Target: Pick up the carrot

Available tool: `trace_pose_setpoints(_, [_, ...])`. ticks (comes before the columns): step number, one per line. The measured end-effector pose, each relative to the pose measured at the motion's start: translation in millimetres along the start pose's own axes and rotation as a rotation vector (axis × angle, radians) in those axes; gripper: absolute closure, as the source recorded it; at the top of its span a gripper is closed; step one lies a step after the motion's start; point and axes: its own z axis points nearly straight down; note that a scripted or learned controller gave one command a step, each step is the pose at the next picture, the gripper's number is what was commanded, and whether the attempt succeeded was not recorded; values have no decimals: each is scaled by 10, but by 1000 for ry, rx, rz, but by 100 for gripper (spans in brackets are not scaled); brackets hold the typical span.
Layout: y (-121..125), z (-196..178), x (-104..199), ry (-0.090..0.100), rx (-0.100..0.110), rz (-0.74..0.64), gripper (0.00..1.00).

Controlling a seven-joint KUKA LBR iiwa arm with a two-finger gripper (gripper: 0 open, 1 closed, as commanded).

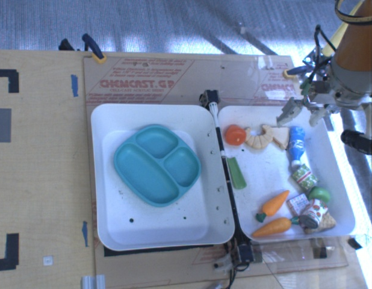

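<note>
Clearly the pick has not begun: the jaws (pixel 306 110) hang spread apart, holding nothing, over the far right corner of the right bin (pixel 345 179), the grey and orange arm (pixel 354 47) rising behind them.

Nearest the camera, and so well away from the jaws toward the front of that bin, lie two carrots. One carrot (pixel 274 226) rests along the front wall, its green end pointing right; the second carrot (pixel 274 204) sits just behind it, tilted, a step closer to the jaws. Just right of both is a cluster of small packets (pixel 312 212) and a green ball (pixel 320 194).

Closer to the jaws, a blue bottle (pixel 297 144) lies almost directly beneath them. To their left sit a croissant (pixel 265 138), then an orange ball (pixel 235 135), with a green stick (pixel 236 173) along the divider.

Farther left, well apart from the jaws, the left bin (pixel 108 215) holds a teal divided plate (pixel 157 164) on the tabletop (pixel 35 179).

What is left, I judge, is everything: travel toward the front, descend over one carrot, close and lift.
</note>
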Motion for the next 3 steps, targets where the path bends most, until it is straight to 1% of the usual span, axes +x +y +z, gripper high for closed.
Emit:
trace_pose_setpoints(1, [-616, -6, 364, 1, 0, 49, 0])
trace_pose_setpoints(2, [-1268, 473, 538, 1, 6, 112, 0])
trace_pose_setpoints(3, [-1290, 1370, 209, -1, -11, 306, 0])
